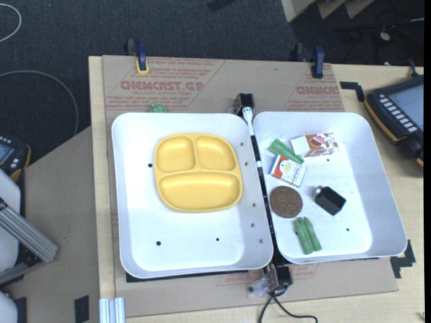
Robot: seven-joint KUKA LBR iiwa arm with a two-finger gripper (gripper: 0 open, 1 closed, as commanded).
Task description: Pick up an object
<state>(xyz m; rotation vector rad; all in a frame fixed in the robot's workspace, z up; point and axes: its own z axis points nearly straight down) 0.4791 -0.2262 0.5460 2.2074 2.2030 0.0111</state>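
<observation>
Yellow divided plate [199, 172] in white bin [138, 237]

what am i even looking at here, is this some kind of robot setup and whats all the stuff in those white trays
Yes, it is a robot workbench, seen by one fixed camera looking down at a slant. Two shallow white bins sit side by side on a board. The left bin holds a yellow divided plate. The right bin holds small things for picking up: a red and white packet, a small carton, a brown disc, a black block and two green pieces. Nothing is being held at this moment.
</observation>
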